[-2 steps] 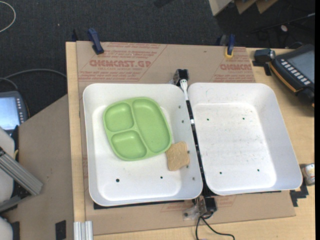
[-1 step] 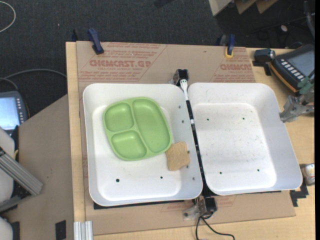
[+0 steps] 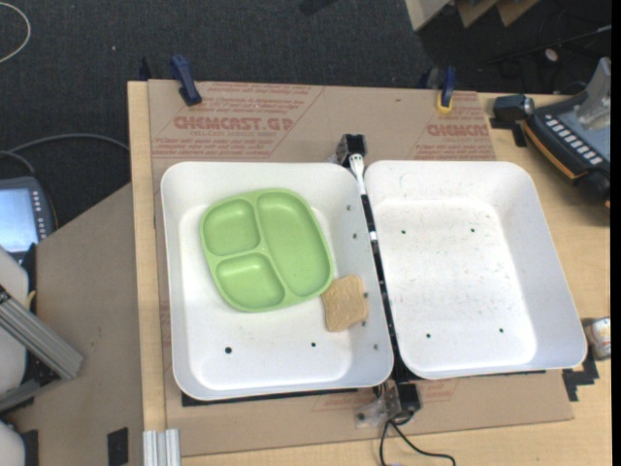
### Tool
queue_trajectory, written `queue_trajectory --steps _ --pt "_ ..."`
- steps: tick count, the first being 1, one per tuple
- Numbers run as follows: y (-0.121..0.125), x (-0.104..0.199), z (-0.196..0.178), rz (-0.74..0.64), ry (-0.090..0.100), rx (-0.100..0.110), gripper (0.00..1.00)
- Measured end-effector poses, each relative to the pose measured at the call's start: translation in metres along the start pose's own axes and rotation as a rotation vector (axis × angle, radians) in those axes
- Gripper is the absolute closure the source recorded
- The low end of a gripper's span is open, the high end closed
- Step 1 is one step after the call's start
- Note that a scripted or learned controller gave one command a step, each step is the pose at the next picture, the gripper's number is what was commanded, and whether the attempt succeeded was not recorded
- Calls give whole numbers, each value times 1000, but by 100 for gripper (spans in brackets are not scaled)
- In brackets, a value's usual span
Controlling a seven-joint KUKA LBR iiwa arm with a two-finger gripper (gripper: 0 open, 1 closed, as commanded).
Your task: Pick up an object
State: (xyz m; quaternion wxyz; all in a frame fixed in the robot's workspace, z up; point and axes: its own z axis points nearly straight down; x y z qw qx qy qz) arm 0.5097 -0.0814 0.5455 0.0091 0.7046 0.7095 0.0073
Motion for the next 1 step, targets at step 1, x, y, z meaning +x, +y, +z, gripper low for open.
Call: queue_trajectory --steps 1 --pt "-34 39 100 3 5 35 100"
